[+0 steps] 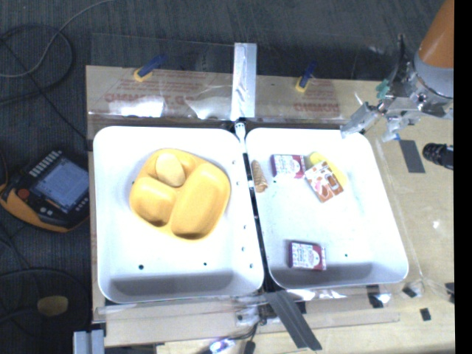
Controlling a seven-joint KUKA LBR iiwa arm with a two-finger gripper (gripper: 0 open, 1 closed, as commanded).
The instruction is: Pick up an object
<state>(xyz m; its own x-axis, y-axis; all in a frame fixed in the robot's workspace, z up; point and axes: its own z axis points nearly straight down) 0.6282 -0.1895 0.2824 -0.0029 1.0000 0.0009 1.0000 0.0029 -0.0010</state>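
Currently, the grey arm with its orange band (446,21) sits at the upper right, and its two-finger gripper (366,119) hangs over the bench just past the far right corner of the right white bin (383,220). Whether its fingers are open or closed I cannot tell; nothing shows between them.

That right bin holds 4 things. A small maroon-and-white carton (287,165) lies near the far wall, and a red, white and yellow packet (324,178) lies just beside it, tilted. A slim brown stick-shaped item (258,175) rests against the bin's left wall. A 2nd maroon-and-white carton (307,255) lies near the front wall, well apart from the others.

The left white bin (118,264) holds a yellow moulded plastic tray (178,193) with 3 rounded humps, sitting toward the middle.

Left of the bench, on the dark floor, rests a black handheld control pendant with an orange edge (49,190).
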